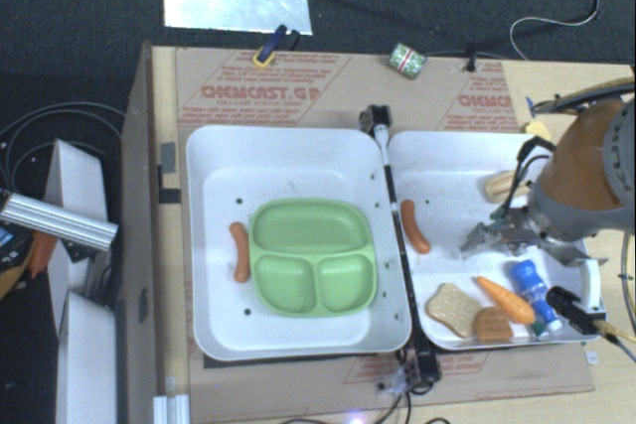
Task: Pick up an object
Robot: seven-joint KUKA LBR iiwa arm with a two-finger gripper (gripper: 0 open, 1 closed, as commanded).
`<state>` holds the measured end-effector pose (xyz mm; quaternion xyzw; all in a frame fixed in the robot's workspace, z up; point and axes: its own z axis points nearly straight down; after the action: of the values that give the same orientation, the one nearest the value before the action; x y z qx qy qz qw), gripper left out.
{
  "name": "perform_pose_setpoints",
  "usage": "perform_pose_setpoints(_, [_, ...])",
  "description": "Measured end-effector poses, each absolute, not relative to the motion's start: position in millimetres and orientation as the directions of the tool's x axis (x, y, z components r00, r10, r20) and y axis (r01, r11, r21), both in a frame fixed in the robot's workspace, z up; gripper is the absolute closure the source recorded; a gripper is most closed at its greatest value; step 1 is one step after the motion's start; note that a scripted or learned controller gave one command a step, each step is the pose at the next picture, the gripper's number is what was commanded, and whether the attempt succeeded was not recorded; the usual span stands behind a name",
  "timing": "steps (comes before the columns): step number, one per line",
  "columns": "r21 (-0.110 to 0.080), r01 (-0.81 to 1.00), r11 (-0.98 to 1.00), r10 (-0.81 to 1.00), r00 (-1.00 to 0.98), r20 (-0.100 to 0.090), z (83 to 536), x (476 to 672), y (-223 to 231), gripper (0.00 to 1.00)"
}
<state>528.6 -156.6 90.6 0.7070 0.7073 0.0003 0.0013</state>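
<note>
My gripper (480, 238) hangs low over the middle of the right bin (447, 159), with the grey arm and its orange band (581, 176) reaching in from the right. A small orange-red sausage (414, 226) lies just left of the gripper, apart from it. Below the gripper lie a carrot (505, 300), a blue bottle (532, 291), a pale bread slice (454, 308) and a brown biscuit (492, 324). A pale yellow piece (500, 184) sits above the gripper, partly hidden by the arm.
The left bin (214, 164) holds a green divided plate (313, 253) and a second sausage (239, 252) beside it. A dark divider (393, 213) runs between the bins. A small green can (406, 60) and a clip (273, 45) lie on the cardboard behind.
</note>
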Motion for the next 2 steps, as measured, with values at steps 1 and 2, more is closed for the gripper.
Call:
perform_pose_setpoints(1, [0.003,1.0,0.001,1.0,-0.001,-0.002,143.6,501.6,-207.6,0.0])
perform_pose_setpoints(2, [-0.001,1.0,0.0,1.0,0.0,0.0,91.2,489.8,-206.2,0.0])
